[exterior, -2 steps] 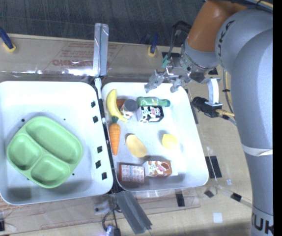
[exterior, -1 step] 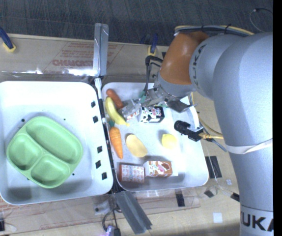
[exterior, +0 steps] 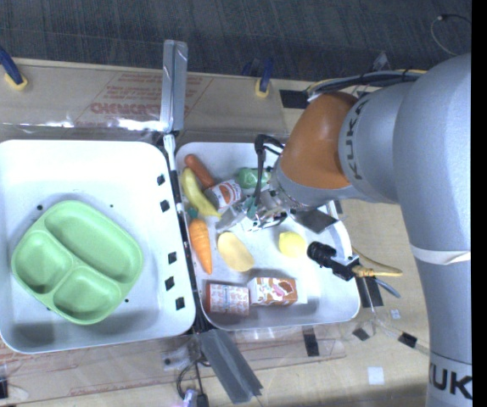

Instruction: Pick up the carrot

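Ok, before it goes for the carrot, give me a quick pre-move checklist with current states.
1. Carrot in view, in the right bin by its left wall: ok.
2. Carrot top uncovered: ok.
3. Room around the carrot: not ok. The banana lies at its upper end and the yellow potato-like piece sits close on its right.
4. Gripper above the carrot: not ok; it sits further right, near the small can.
5. Gripper free of any item: cannot tell; the wrist hides it.
6. Green divided plate in the left bin, out of the path: ok.
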You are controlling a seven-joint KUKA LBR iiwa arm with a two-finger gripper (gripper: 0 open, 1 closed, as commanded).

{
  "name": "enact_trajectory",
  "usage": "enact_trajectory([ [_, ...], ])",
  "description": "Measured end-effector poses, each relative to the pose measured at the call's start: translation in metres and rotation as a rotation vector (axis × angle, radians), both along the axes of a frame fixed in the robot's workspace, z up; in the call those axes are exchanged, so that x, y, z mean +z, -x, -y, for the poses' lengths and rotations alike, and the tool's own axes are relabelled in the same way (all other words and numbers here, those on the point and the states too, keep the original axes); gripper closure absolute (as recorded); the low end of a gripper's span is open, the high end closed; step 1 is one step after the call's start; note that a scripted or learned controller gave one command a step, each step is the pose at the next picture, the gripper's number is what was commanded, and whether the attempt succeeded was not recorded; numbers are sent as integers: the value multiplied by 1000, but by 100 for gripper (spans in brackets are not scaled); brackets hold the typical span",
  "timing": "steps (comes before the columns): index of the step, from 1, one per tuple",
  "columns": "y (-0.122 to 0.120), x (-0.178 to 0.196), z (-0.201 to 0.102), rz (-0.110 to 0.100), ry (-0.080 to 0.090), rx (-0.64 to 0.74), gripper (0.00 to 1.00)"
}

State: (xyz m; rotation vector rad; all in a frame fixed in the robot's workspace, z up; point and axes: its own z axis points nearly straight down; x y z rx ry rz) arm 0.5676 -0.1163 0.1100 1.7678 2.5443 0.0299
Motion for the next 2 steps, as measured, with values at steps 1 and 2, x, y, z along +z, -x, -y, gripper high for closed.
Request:
enact_trajectory([
  [1, 22, 0, -7, 0, 17, 266, 0],
  [2, 26, -17, -18, -45, 11, 739, 0],
])
